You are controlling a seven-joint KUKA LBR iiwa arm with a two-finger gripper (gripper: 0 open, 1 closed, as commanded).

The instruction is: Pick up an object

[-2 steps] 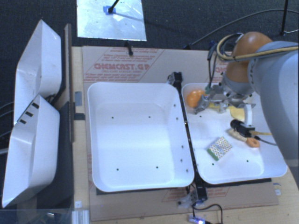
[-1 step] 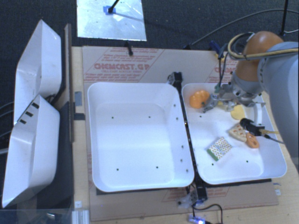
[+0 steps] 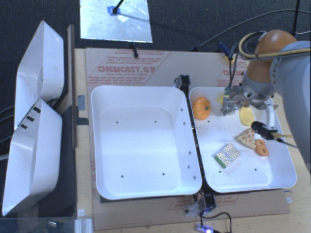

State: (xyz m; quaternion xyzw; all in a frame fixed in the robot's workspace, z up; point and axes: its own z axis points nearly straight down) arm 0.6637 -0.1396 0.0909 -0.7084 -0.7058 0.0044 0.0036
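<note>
A single fixed camera hangs above the bench and looks down on it at a slant, from far enough off that both white bins fit in the frame with dark floor showing past the bench's far edge. The left bin sits at the middle of the view, the right bin toward its right side. The bench's near edge runs along the bottom of the frame. The grey arm enters from the right, over the right bin's far corner.

Bench with two white bins side by side
</note>
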